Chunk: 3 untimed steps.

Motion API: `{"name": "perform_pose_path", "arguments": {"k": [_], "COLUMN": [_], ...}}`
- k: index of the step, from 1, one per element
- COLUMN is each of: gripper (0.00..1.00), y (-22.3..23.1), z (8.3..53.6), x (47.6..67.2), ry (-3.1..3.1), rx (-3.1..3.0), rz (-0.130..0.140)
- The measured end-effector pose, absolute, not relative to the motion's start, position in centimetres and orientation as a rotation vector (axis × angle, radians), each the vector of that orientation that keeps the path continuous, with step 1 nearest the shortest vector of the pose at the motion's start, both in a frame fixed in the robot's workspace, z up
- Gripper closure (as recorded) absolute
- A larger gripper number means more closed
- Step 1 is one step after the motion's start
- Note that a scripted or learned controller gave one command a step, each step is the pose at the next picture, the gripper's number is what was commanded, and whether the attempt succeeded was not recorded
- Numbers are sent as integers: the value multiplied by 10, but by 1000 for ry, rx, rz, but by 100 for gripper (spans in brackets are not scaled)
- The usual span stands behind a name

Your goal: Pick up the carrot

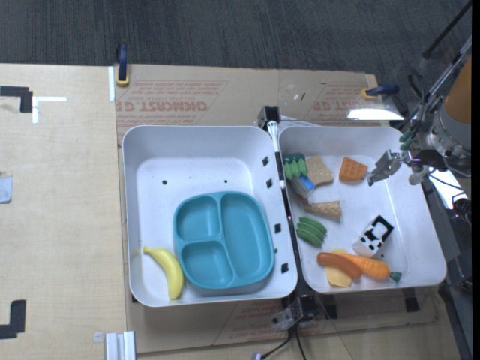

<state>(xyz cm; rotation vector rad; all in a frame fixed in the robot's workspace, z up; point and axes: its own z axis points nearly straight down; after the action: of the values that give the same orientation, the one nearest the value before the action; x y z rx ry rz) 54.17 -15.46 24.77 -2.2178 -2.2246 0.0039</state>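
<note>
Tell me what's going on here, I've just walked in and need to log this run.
A grey robot arm reaches in from the right, its gripper hovering over the upper right part of the right bin. It holds nothing. The carrot it should pick up lies untouched near that bin's front edge, beside a sausage. The left bin holds a teal divided plate and a banana.

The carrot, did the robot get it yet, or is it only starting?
Only starting, it seems. Done: nothing that shows; the carrot lies at the near edge of the right bin, beside a sausage. In hand: nothing; the gripper is at the bin's far right side, well away from the carrot. Left: moving over the carrot, coming down, closing on it and lifting.
</note>
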Motion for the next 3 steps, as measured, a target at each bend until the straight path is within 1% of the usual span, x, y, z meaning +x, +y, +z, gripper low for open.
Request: {"name": "perform_pose_path", "arguments": {"k": [1, 2, 3], "gripper": [0, 0, 0], "y": [-160, -110, -103], "z": [161, 98, 93], "x": [489, 481, 480], "ry": [-2500, -2612, -2924], "rx": [-1901, -1757, -1157], "rz": [1, -4, -2]}}
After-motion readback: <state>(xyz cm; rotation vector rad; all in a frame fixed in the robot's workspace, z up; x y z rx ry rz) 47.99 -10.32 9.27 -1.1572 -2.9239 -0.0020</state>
